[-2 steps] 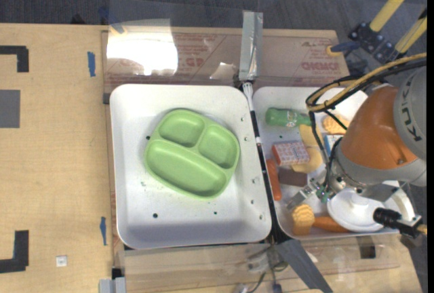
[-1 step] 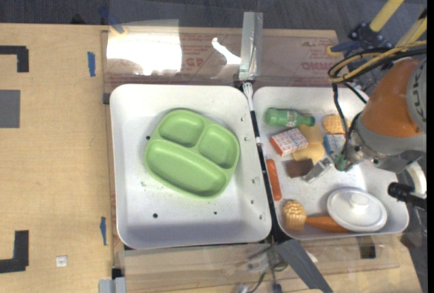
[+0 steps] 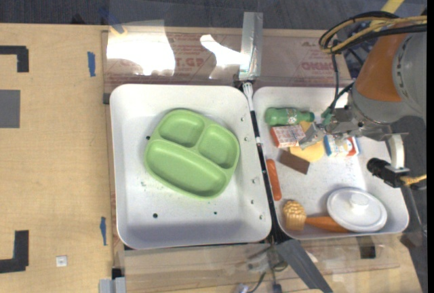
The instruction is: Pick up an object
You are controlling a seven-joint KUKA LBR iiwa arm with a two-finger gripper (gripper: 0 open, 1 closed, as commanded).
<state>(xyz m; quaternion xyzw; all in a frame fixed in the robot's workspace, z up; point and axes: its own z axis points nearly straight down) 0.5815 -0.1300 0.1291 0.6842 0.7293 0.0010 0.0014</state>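
We're hovering the gripper (image 3: 317, 130) over the clutter in the right bin (image 3: 397, 227), right by a small yellow block (image 3: 311, 151) beside the brown block (image 3: 293, 161). It's looking light, stiff and flat-sided, so we're guessing opposite faces give the best grip. Can't tell how the gripper is set or if it's holding anything
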